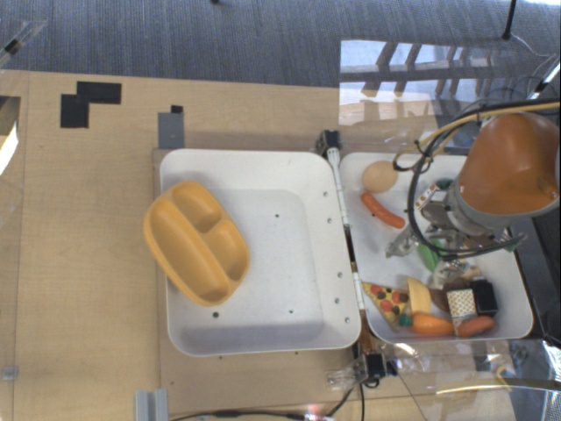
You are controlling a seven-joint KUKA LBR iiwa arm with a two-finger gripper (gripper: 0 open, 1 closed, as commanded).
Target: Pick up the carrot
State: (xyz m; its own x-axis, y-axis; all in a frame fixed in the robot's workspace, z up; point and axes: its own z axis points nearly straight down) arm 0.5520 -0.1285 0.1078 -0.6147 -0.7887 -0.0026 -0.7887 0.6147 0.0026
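Carrot (431, 324): lies at the right bin's (524, 316) front wall, crowded by a pizza slice (387, 300), cheese wedge (420, 297) and sausage (475, 325). Left bin (289, 235): roomy, a yellow tray (195, 241) at its left side. Claw (443, 251): above the right bin's middle, near a green item (429, 257); spread cannot be told.

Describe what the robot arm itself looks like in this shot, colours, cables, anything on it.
The arm shows as a rounded orange band with a grey metal section beneath it. Black cables loop around the left side of the wrist, and a pale yellowish hose arcs over the top towards the right. Under the band sits a cluster of grey and silver hardware with a small green part. How the jaws stand cannot be made out.
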